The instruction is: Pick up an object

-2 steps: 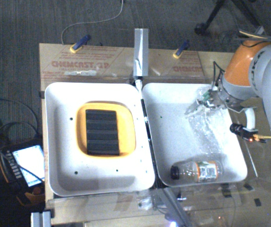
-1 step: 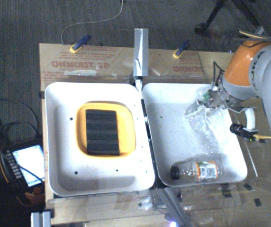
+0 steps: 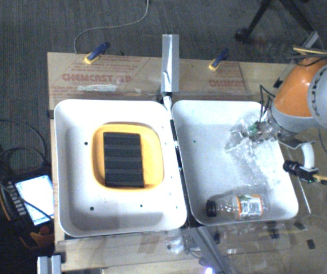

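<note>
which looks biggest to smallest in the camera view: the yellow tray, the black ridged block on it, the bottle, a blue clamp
1. yellow tray, widest footprint in the left bin
2. black ridged block, sitting inside the tray's outline
3. bottle, lying in the right bin
4. blue clamp, smallest, though it sits farthest back

I read red "CHEMCAST" print on the brown board (image 3: 103, 77) at my bench's far edge, left side; the red print toward its right end is too blurred to read
</note>
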`<state>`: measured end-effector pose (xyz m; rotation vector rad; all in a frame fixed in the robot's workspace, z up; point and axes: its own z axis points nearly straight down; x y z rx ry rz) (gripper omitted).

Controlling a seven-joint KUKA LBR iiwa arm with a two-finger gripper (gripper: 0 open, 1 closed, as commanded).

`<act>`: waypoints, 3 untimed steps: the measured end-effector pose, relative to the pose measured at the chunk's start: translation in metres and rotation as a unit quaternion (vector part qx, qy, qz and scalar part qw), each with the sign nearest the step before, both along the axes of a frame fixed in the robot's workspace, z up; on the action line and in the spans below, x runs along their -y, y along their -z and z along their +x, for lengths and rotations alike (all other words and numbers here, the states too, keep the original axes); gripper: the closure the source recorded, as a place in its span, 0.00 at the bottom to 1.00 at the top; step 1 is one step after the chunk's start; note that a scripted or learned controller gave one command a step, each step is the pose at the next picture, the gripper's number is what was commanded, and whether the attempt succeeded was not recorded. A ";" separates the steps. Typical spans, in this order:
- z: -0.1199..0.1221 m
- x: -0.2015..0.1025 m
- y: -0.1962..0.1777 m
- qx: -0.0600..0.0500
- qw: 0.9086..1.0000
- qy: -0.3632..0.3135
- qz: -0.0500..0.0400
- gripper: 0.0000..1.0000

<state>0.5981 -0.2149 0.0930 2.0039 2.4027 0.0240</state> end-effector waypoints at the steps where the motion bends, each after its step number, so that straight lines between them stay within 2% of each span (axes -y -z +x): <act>1: -0.052 -0.030 0.001 -0.001 0.999 -0.042 -0.006 0.00; 2: -0.051 -0.032 -0.007 0.000 0.999 -0.042 -0.004 1.00; 3: -0.010 -0.071 -0.100 -0.010 1.000 0.002 -0.003 1.00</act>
